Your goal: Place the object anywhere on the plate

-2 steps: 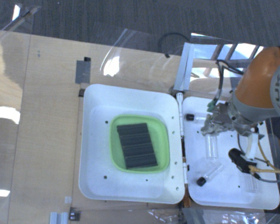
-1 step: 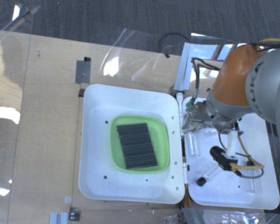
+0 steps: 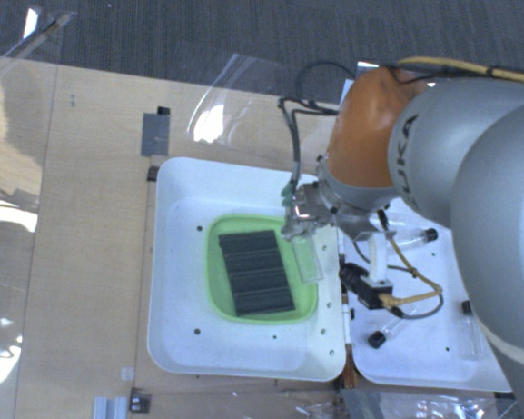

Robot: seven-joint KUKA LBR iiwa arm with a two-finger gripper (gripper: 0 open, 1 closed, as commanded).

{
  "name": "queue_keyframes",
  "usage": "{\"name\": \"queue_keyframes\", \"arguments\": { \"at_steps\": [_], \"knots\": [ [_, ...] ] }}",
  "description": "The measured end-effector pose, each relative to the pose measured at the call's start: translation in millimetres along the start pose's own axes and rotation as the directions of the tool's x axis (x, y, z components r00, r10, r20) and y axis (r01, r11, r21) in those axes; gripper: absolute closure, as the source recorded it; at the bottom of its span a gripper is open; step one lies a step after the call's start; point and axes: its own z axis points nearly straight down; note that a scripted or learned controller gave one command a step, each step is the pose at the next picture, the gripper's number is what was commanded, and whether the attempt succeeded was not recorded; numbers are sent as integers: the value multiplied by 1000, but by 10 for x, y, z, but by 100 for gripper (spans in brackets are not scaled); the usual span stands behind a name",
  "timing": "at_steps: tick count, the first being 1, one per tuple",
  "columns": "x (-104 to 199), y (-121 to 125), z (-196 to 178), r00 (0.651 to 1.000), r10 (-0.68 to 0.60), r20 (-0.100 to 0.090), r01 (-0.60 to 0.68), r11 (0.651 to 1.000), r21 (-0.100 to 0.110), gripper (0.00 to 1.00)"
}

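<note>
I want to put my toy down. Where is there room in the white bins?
The left bin is bare around the green plate, widest below and left of it. The plate itself is crowded by the dark object. The arm covers the right bin.

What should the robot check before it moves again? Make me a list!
1. Dark ridged object lying on the green plate: ok.
2. Plate sitting inside the left bin: ok.
3. Object fully within the plate's rim: ok.
4. Gripper hanging over the plate's right edge, close to it: not ok, lift first.
5. Anything held in the gripper: cannot tell.
6. Loose cables and small parts in the right bin under the arm: not ok, snag risk.
</note>
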Motion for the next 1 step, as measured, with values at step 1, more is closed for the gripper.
{"name": "queue_keyframes", "arguments": {
  "at_steps": [1],
  "knots": [
    [-5,0,-2,1000,1,0,-1,1000,0,0]
  ]
}}
